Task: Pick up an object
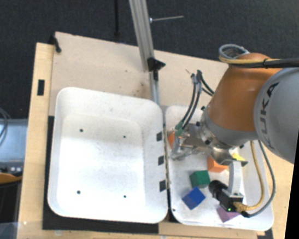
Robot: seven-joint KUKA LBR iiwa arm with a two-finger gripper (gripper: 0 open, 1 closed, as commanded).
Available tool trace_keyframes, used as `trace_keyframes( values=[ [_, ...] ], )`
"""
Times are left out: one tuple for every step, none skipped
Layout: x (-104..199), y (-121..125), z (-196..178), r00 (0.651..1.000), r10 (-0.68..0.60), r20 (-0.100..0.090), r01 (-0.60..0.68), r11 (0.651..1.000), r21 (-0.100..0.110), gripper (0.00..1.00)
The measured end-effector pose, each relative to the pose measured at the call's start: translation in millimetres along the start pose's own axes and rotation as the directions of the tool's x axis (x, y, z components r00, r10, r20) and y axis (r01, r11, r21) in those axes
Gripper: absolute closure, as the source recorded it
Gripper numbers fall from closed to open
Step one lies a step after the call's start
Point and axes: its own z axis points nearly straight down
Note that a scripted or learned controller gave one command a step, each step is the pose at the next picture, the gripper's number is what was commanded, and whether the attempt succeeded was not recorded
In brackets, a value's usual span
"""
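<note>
The arm's orange wrist (238, 95) hangs over the right bin (180, 217) and covers much of it. My gripper (182, 144) reaches down near the bin's left wall, partly hidden under the wrist. A green block (199, 178) and a blue block (193, 198) lie in the bin's front part, right of and nearer than the gripper. An orange block (216, 166) peeks out beside the green one, a purple piece (224, 214) lies at the front right, and a bit of yellow (238, 156) shows under the arm. A small orange thing (171, 138) sits by the left wall.
The left bin (63, 104) stands beside the right one, sharing a middle wall. A slanted metal pole (143, 29) rises behind the bins. Cables (260, 192) and a black fitting (222, 191) hang from the arm over the right bin's front. A pendant device (1, 150) sits far left.
</note>
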Motion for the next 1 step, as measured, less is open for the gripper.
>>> trace_keyframes(
  values=[
    [51.1,13.0,18.6,1.0,-0.003,0.001,0.003,1.0,0.002,1.0]
  ],
)
